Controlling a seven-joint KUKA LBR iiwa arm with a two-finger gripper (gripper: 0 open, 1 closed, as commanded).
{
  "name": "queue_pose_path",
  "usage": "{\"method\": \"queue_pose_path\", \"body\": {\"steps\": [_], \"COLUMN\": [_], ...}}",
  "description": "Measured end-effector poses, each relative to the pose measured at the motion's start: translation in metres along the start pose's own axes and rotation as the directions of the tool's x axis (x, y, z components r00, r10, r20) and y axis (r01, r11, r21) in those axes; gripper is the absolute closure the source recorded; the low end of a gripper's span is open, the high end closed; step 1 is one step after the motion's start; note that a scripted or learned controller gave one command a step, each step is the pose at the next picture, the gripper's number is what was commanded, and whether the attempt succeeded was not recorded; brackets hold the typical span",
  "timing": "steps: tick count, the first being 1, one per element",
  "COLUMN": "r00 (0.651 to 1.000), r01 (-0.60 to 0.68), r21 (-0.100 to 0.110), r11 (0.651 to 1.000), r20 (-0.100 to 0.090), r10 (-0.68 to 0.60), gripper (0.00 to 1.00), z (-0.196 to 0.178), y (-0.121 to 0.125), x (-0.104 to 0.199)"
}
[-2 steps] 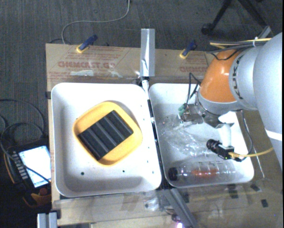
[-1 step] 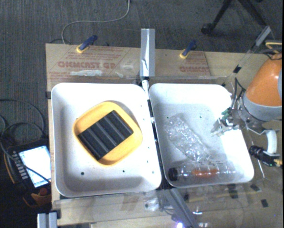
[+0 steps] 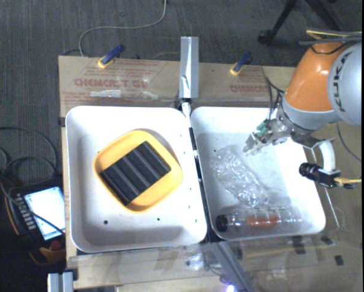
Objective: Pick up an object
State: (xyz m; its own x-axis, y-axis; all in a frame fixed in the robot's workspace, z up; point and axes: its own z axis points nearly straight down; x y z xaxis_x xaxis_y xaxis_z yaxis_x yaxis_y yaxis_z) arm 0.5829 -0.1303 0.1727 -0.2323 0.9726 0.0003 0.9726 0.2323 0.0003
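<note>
A clear crumpled plastic bottle [image 3: 240, 174] lies in the middle of the right bin [image 3: 291, 132]. A second clear bottle [image 3: 261, 219] with a black cap and an orange label lies along that bin's front wall. A yellow tray with a black ribbed insert [image 3: 137, 169] sits in the left bin [image 3: 84, 132]. My gripper [image 3: 259, 138] hangs over the back right part of the right bin, up and to the right of the crumpled bottle, with nothing seen between its fingers.
The arm's orange and grey wrist [image 3: 319, 84] covers the right bin's back right corner. A metal post [image 3: 189, 69] stands behind the divide between the bins. Blue clamps [image 3: 111, 55] hold the cardboard at the back.
</note>
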Motion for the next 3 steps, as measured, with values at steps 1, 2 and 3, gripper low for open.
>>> {"method": "queue_pose_path", "body": {"steps": [1,2,3], "r00": [1.0,1.0,0.998], "r01": [0.01,0.008,0.055], "r21": [0.002,0.0,0.002], "r11": [1.0,1.0,0.998], "r20": [-0.001,0.0,0.001], "r10": [-0.01,-0.008,-0.055], "gripper": [0.0,0.0,0.0], "z": [0.03,-0.001,0.013], "y": [-0.038,0.002,-0.042], "x": [0.013,0.031,0.009]}}
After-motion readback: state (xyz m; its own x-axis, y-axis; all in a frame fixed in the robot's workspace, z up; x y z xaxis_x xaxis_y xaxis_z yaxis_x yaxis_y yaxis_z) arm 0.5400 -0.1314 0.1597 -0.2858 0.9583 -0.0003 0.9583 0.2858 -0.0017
